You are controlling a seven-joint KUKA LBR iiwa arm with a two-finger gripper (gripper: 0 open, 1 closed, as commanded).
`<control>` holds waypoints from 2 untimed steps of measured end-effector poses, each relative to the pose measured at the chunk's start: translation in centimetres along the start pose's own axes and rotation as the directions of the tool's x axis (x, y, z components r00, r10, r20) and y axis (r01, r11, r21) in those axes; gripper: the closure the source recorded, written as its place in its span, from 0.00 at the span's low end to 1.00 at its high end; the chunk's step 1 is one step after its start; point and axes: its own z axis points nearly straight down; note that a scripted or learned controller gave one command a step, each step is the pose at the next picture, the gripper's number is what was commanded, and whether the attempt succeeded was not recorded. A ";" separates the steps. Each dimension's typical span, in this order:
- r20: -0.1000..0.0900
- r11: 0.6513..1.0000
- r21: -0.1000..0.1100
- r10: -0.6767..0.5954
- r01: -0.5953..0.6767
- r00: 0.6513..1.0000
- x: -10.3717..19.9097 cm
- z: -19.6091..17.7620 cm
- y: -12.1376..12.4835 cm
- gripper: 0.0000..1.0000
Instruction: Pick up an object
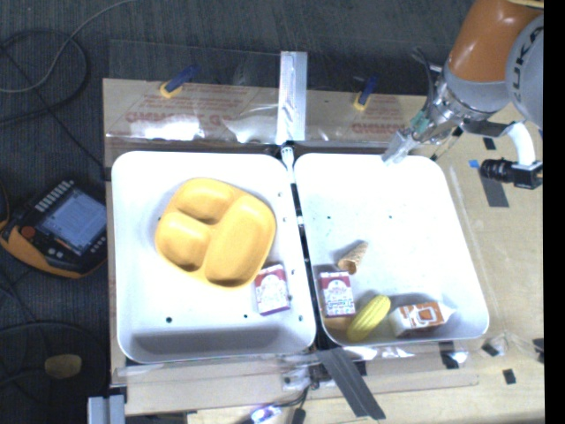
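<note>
My gripper point(395, 151) hangs over the back rim of the right bin point(397, 210), near its far edge, with nothing seen in it. In that bin a tan cone-shaped piece point(353, 255) lies near the middle. A small red and white carton point(336, 292), a yellow banana-like toy point(368, 316) and an orange and white carton point(418, 315) sit along the front wall. The left bin point(141, 316) holds a big yellow lumpy shell point(214, 231) and another red and white carton point(272, 290) at its front right corner.
A metal divider point(292, 87) stands behind the seam between the bins. A handheld pendant point(64, 228) lies on the floor at the left. Clips and plastic sheet line the back board point(221, 113). The arm's grey and orange wrist point(490, 51) fills the upper right.
</note>
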 end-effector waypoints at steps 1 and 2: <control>-0.003 0.997 0.003 -0.082 0.082 0.997 3.0 2.8 -9.6 1.00; -0.003 0.992 0.004 0.128 -0.128 0.992 -0.2 3.5 -10.1 1.00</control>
